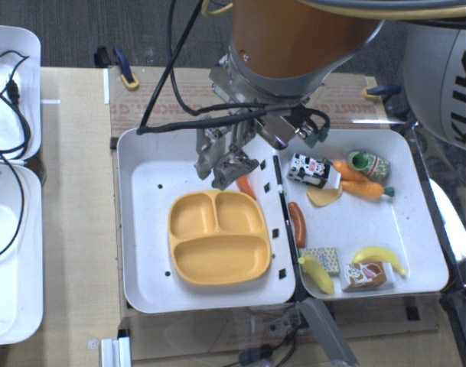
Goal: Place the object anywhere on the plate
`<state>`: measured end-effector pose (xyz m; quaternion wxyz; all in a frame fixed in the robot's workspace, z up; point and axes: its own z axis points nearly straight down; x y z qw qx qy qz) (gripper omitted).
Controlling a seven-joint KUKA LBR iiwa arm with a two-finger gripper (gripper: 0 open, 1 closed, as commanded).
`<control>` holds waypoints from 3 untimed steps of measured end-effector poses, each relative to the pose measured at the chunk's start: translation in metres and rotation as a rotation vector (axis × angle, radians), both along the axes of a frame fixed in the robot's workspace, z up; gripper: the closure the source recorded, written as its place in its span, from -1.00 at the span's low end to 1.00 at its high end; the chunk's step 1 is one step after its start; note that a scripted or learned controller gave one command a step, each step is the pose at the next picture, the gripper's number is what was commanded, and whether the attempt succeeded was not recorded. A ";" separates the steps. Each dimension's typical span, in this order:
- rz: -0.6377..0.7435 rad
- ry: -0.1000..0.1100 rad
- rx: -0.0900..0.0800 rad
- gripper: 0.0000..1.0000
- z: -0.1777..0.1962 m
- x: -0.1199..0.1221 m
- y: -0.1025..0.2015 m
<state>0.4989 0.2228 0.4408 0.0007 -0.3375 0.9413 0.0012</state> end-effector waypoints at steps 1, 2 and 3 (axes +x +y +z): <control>0.026 0.003 -0.001 1.00 -0.069 0.005 0.003; -0.219 0.004 -0.003 1.00 -0.195 0.012 -0.046; -0.477 0.003 -0.004 1.00 -0.197 0.024 -0.093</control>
